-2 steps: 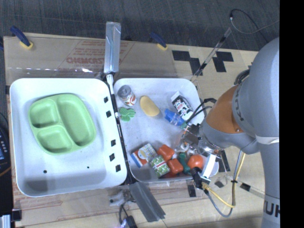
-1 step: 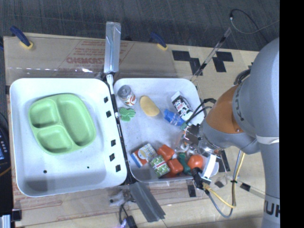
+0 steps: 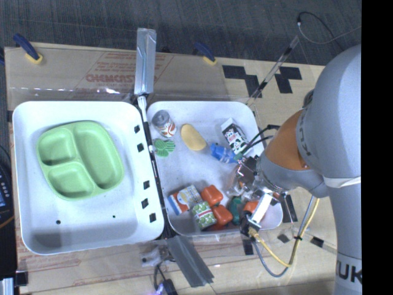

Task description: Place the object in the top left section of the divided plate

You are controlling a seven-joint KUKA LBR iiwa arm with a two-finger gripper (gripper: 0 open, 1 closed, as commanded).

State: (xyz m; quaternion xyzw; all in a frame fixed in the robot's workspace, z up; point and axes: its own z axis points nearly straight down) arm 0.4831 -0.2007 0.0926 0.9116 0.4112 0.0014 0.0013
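Note:
A light green divided plate lies in the left bin, its three sections bare. The right bin holds the objects: a small can, a green toy, a yellow lemon-like piece, a black and white carton, a blue item, and a cluster of orange, red and green boxes at the front. My gripper is low over the right bin's front right corner, next to that cluster. Its fingers are hidden among the objects and the wrist.
A grey metal divider runs between the two bins. The arm's grey body and orange band cover the right bin's right edge. Cables hang off the front right. Blue clamps hold the cardboard at the back.

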